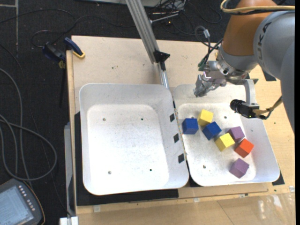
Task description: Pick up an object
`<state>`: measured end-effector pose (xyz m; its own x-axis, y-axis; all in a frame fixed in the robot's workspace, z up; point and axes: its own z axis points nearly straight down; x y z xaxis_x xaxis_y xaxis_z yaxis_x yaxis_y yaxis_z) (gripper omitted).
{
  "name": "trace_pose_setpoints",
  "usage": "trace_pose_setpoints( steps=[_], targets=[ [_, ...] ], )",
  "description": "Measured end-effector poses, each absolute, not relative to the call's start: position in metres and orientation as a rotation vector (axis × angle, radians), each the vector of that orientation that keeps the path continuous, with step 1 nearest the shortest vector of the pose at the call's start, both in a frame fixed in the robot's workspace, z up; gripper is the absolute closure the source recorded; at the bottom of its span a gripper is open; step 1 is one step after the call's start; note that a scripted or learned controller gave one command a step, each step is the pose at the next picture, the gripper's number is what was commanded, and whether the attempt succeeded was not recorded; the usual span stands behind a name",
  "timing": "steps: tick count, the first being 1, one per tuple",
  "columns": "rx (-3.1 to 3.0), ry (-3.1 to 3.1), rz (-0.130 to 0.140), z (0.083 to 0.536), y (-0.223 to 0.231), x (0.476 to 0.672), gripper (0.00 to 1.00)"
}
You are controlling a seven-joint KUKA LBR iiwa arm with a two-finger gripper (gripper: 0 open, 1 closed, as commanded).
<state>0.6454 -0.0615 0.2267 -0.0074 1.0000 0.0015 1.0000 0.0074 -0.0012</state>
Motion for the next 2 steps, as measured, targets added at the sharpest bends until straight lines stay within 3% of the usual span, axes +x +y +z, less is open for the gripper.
trace_pose_setpoints(
  steps=[2],
  targets=[
    [-2.21, -2.227, 0.002, 0.226, 0.041, 0.595, 1.0]
  ],
)
